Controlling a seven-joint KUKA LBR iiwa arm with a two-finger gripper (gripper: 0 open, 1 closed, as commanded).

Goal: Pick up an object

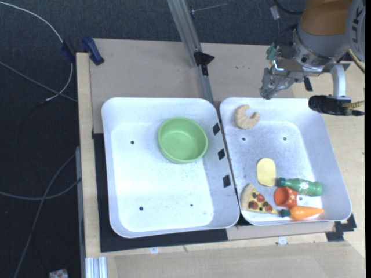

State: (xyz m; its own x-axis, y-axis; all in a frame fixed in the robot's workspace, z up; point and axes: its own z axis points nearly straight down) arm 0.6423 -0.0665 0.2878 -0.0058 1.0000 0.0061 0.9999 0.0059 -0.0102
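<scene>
Nearest you, at the bottom edge of the right bin (324, 149), a cluster of toy food is lying: a pizza slice (257, 201) at about seven o'clock in that bin, an orange carrot (305, 212) at five o'clock, a red piece (284, 196) between them, and a green bottle (300, 186) lying on its side just above the carrot. A yellow piece (266, 171) is sitting just above the pizza slice, near the bin's middle. At eleven o'clock in the same bin you are seeing a tan croissant (246, 116) resting against the rim. In the left bin (124, 155), a green bowl (182, 139) is standing upright at about one o'clock. The gripper (271, 90) is hanging above the bench just past the right bin's top rim, at twelve o'clock from the croissant and apart from it; nothing is showing between its tips, and whether it is spread or closed you cannot tell.
</scene>
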